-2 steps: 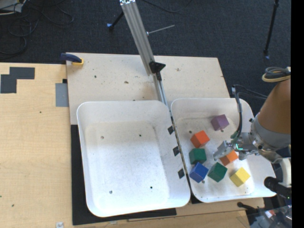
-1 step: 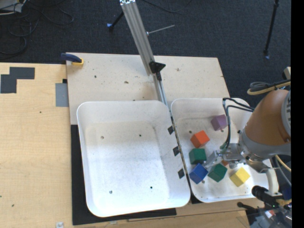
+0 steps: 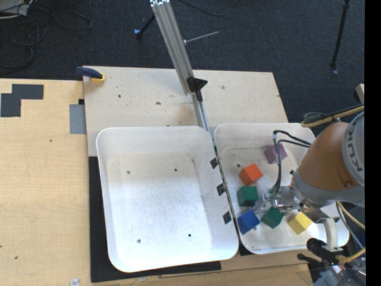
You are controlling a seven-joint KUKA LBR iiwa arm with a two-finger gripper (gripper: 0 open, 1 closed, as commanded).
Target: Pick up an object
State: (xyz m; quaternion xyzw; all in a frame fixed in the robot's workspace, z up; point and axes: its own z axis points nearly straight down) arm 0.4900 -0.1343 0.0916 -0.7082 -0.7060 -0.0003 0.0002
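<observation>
Nearest the desk's front edge, in the right bin (image 3: 262,137), three blocks lie in a loose row by the bin's front wall: a blue block (image 3: 248,221) at its front left corner, a dark green block (image 3: 272,218) just beside it, and a yellow block (image 3: 299,223) further toward the right wall. The pincer (image 3: 275,202) hangs low right above the dark green block, close to the second green block (image 3: 247,195) behind and to its left. Its tips are tangled with cable and hard to read against the blocks; it looks to be just over the dark green one, not yet closed around it, and whether it is released or clenched I cannot tell.

The likeliest target, to my eye, is that dark green block. To take it cleanly the pincer should come straight down with one finger on each of two opposite flat faces, keeping out of the narrow gap toward the blue block, where a finger could land on top and push both away. Squaring the wrist to the block's sides matters, since the block sits turned relative to the bin wall. Close only once the tips are below the top face, then lift straight up.

Further back sit an orange block (image 3: 250,174) and, near the bin's back right part, a purple block (image 3: 274,154). The left bin (image 3: 119,137) lies alongside.
</observation>
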